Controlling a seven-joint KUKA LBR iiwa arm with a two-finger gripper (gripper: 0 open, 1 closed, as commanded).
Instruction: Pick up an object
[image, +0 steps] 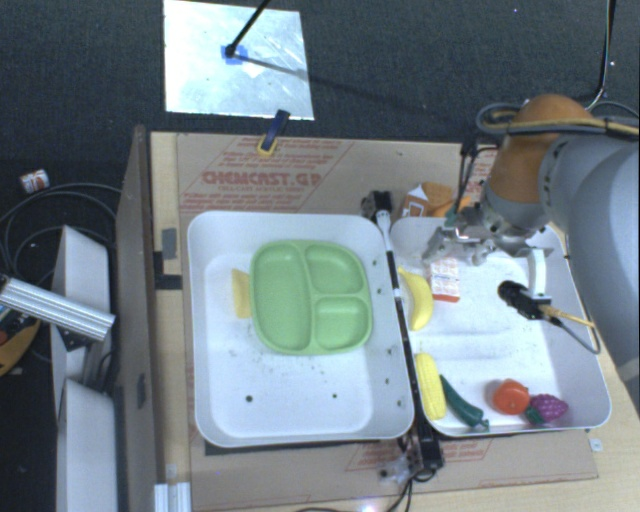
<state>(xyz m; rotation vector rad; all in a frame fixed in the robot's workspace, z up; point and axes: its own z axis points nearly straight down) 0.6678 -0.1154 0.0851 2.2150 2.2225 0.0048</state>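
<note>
The hand (462, 243) hangs low over the right bin's (580, 360) far edge, its grip impossible to tell, just above a small red-and-white packet (445, 280) lying beside a banana (418, 298).

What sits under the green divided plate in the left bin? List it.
A yellow piece pokes out from under the green divided plate, on the left bin floor. The plate covers the rest, so its shape stays unknown.

Left bin (215, 330): divided plate (308, 298) at centre. Right bin (580, 350): banana (418, 300) at left wall, small packet (445, 280) beside it; corn cob (430, 384) along near-left; tomato (510, 397) and grapes (548, 408) near front right corner.
</note>
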